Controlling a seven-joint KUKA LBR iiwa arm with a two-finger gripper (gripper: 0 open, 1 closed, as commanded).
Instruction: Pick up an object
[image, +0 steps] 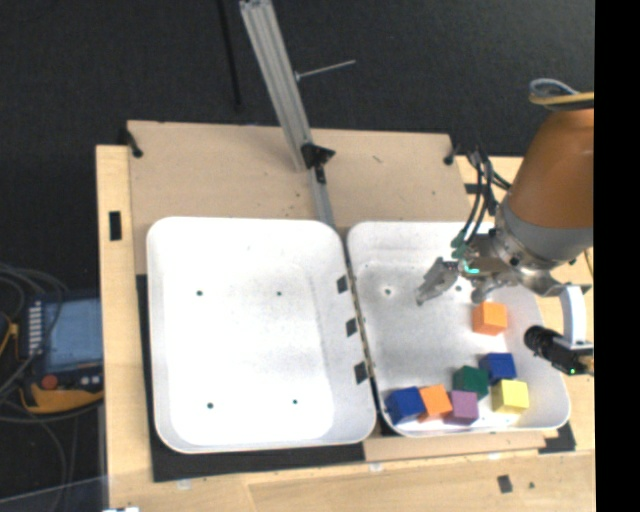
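Observation:
Several small cubes lie in the right bin (400, 330). An orange cube (490, 318) sits alone toward the bin's right side. Along the near edge are a blue cube (405, 403), an orange cube (436, 401), a purple cube (465, 406), a green cube (471, 380), a second blue cube (499, 366) and a yellow cube (514, 395). My gripper (458, 284) hangs over the right bin, just up and left of the lone orange cube. Its fingers (434, 283) are spread apart with nothing between them.
The left bin (250, 330) lies beside the right one, joined by black clips at the shared edge. A slanted metal pole (285, 95) rises from the back of the bench. A handheld control pendant (60, 345) with cables sits left of the bench.

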